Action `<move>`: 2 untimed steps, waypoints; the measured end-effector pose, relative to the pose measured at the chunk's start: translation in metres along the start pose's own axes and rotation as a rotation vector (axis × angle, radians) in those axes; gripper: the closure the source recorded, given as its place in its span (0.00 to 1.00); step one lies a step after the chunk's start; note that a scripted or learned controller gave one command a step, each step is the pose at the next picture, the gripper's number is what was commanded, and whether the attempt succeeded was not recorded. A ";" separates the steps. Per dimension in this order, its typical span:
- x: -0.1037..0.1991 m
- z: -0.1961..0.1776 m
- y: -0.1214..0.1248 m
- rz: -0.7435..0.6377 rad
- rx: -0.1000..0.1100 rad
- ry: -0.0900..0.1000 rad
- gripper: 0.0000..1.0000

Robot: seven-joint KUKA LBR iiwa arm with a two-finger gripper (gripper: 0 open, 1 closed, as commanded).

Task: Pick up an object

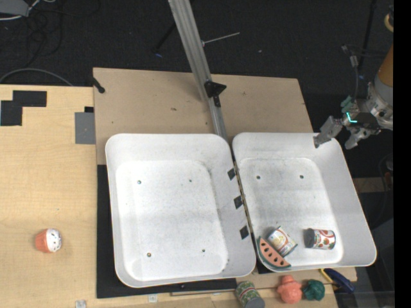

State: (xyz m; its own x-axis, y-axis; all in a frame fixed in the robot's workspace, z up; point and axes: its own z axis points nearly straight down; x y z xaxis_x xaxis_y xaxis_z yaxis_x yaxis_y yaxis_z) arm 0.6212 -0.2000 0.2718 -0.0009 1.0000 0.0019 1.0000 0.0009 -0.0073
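The bench of pale wood fills the nine o'clock side, with a brown board lying beyond the bins toward twelve o'clock. On it, two shallow white bins sit side by side and touching along their inner edges: the left bin at the centre, and the right bin toward four o'clock. A long aluminium rail runs from twelve o'clock down to the seam between the bins.

The arm comes in at three o'clock, and its gripper hangs over the far right corner of the right bin, its two fingers spread apart with nothing between them.

In the right bin, near its five o'clock corner, a watermelon slice toy lies against the front rim. A small can with a red-and-white label lies tilted just beside the slice, touching or nearly touching it. A second can, on its side with its dark end toward nine o'clock, rests near the first but apart from it.

Outside the bins, at six o'clock of the right bin, a greenish can, a pink toy and a green toy sit in a row on the bench edge. Well apart, at eight o'clock, an orange-and-white ball rests on the pale wood.
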 end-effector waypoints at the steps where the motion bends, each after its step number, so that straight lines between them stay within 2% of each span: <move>1: 0.000 -0.003 0.001 -0.003 -0.004 -0.002 0.00; 2: 0.011 0.051 -0.001 -0.001 0.000 0.001 0.00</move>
State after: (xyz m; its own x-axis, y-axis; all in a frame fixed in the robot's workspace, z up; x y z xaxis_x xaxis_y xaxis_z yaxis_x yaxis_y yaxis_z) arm 0.6200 -0.1892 0.2213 -0.0019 1.0000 0.0025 1.0000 0.0019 -0.0074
